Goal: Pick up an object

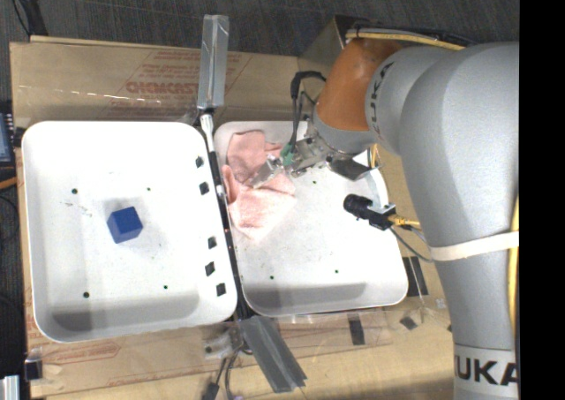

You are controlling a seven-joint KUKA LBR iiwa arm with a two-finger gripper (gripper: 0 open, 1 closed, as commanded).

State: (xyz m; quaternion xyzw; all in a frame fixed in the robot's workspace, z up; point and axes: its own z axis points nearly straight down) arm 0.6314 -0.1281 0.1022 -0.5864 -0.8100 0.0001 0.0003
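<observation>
A crumpled pink cloth (250, 184) lies in the right bin (346, 283), against its left wall at the far end. My gripper (279, 165) reaches in from the right and sits low over the cloth's right edge, touching or nearly touching the fabric. The grey arm with its orange band (349, 80) hangs over the bin's far right corner. A blue cube (124, 223) rests in the left bin (53, 297), well away from the gripper.
A metal bar (212, 63) stands at the far end of the divider between the bins. A black connector with a cable (369, 209) juts from the arm over the right bin's right side. Brown cardboard (115, 71) lies behind the bins.
</observation>
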